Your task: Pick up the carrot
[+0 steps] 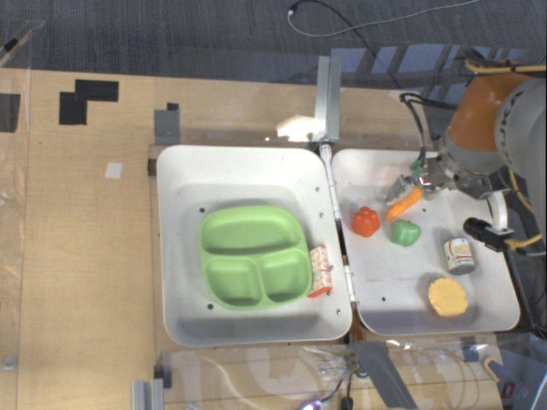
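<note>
The orange carrot [403,203] lies slanted in the upper middle of the right bin [376,310], its thick end pointing up and right. My gripper [420,180] is right at that upper end, coming down from the grey arm with the orange band at the right. The wrist hides how the gripper meets the carrot, so I cannot say whether they touch.
Close below the carrot sit a red tomato-like piece [366,221] and a green pepper [405,233]. A small can [459,254] and a yellow round piece [447,297] lie lower right. The left bin [184,314] holds a green divided plate [255,254] and a red-and-white packet [320,270].
</note>
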`<state>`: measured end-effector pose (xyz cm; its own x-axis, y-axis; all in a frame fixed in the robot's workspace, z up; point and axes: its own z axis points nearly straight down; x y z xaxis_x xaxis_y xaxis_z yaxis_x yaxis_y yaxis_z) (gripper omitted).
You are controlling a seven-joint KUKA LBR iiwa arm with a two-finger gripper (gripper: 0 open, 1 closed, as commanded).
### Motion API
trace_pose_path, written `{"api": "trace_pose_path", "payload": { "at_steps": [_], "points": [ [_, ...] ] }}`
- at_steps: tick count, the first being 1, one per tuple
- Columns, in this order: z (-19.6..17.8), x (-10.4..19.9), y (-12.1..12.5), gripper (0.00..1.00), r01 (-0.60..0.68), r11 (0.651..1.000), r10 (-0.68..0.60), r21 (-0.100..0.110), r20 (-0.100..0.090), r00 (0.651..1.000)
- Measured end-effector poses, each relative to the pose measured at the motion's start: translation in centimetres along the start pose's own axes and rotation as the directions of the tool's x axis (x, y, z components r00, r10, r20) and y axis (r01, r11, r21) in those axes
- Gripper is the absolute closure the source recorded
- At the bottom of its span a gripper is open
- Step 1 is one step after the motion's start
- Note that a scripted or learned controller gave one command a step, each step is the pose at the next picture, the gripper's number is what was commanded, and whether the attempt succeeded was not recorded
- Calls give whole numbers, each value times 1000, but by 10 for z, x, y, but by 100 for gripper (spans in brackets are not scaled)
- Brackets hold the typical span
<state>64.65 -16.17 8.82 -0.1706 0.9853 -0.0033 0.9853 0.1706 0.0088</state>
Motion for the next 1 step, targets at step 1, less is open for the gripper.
{"api": "trace_pose_path", "payload": {
  "at_steps": [1],
  "points": [
    [-13, 1, 3, 100, 3, 1000, -3, -7, 1, 1000]
  ]
}}
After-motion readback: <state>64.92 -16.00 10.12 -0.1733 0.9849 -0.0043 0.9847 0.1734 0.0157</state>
